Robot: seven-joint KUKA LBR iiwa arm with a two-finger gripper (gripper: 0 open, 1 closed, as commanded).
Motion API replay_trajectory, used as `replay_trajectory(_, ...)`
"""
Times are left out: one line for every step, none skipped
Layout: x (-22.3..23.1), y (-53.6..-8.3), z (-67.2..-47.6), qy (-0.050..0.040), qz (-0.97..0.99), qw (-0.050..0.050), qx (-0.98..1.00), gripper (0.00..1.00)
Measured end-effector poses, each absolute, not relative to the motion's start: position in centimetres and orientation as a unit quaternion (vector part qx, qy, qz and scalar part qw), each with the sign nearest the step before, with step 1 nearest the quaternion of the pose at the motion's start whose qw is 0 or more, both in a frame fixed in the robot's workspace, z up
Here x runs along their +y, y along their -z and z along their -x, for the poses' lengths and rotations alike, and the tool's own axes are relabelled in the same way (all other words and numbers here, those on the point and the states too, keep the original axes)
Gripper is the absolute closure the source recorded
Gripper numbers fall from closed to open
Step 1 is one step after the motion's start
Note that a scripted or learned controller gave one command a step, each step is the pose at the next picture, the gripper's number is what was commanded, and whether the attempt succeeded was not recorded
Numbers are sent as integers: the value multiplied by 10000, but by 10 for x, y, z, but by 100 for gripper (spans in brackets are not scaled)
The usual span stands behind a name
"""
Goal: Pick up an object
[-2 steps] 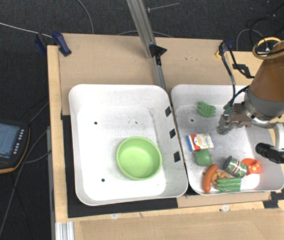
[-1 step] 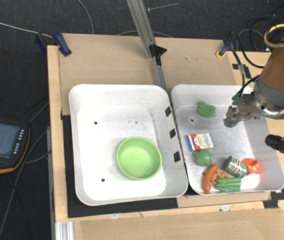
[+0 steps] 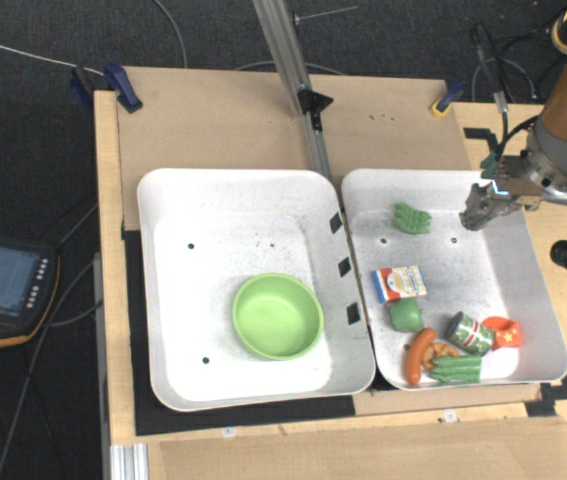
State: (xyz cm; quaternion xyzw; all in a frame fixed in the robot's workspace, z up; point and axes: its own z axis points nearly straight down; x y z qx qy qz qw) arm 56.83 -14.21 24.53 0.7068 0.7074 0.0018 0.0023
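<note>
My gripper [image 3: 477,211] hangs over the far right part of the right bin [image 3: 523,268], with nothing visible between its fingers. To its left, a green leafy toy [image 3: 412,218] lies on the bin floor. Toward the bin's near side lie a small red, white and blue carton [image 3: 400,283], a green round toy [image 3: 406,315], a can [image 3: 470,333], a red-orange toy [image 3: 504,332], a sausage-shaped orange toy [image 3: 418,353] and a green bean-like piece [image 3: 456,370].
The left bin [image 3: 178,218] holds a light green bowl [image 3: 277,315]. A metal rail [image 3: 288,58] slants in from the top, ending between the bins. Blue clamps [image 3: 121,86] grip the bench's far corners. A handheld pendant [image 3: 1,288] lies off the bench at left.
</note>
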Motion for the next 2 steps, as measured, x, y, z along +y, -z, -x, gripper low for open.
replay_trajectory(-142, -291, -569, -14, -7070, 19, 7072, 100)
replay_trajectory(-87, -276, -567, -3, -7055, -5, 7087, 100)
